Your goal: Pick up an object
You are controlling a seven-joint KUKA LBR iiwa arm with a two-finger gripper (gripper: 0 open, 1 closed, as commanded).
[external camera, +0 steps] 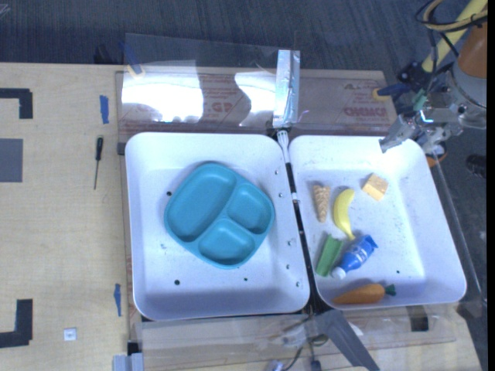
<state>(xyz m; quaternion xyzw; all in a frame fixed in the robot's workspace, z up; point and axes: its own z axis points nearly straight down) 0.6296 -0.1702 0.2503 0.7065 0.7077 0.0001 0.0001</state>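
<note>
The right bin (410,230) holds several small objects: a corn cob (320,200), a yellow banana (343,211), a tan cheese wedge (376,186), a green piece (328,255), a blue and white bottle (354,256) and an orange carrot (360,294) by the front wall. My gripper (414,130) hangs over the bin's far right corner, above and to the right of the cheese wedge. Nothing shows between its fingers.
A blue divided plate (220,214) lies in the left bin (147,230). A clear plastic wall (201,91) and a metal post (285,87) stand behind the bins. Yellow cables (452,22) loop at the upper right. A screwdriver (97,161) lies on the wooden bench to the left.
</note>
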